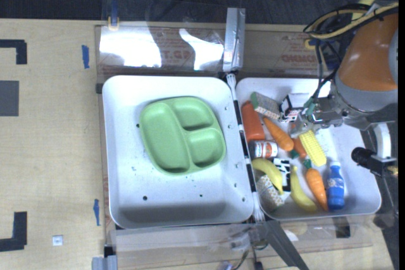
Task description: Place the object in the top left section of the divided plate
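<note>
The claw (pixel 308 116) is hovering over the right bin (pixel 367 196) of toy food at frame right, its opening impossible to tell, while the green divided plate (pixel 182 134) is lying unfilled in the left bin (pixel 120 155), awaiting an object.

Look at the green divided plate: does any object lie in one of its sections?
No. The green divided plate in the left bin shows bare sections.
</note>
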Controlling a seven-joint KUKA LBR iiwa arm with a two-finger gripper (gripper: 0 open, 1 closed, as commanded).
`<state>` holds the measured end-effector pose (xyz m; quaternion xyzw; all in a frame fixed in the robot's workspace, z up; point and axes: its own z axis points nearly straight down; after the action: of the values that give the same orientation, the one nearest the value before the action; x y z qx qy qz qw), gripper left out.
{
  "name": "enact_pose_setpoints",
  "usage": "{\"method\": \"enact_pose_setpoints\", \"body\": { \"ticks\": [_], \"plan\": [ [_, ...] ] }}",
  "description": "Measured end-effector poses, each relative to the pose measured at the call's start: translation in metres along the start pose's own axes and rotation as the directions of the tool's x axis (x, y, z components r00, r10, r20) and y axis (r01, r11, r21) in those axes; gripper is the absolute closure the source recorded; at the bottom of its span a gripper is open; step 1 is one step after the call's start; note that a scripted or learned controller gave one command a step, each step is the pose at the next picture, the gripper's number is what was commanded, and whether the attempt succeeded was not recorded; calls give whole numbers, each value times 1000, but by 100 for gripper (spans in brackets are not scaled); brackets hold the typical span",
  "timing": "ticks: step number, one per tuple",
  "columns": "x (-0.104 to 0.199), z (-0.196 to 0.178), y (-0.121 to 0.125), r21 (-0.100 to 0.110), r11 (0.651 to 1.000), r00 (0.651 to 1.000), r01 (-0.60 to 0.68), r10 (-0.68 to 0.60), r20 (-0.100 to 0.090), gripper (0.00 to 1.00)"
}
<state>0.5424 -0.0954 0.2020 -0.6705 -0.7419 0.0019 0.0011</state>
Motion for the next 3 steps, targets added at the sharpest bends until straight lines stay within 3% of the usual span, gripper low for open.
{"method": "enact_pose_setpoints", "body": {
  "ticks": [1, 2, 3],
  "plan": [
    [-13, 103, 83, 1, 992, 992, -129, 129, 0, 100],
    [-91, 119, 104, 42, 970, 971, -239, 240, -16, 100],
    [-44, 118, 120, 0, 937, 937, -350, 350, 0, 100]
  ]
}}
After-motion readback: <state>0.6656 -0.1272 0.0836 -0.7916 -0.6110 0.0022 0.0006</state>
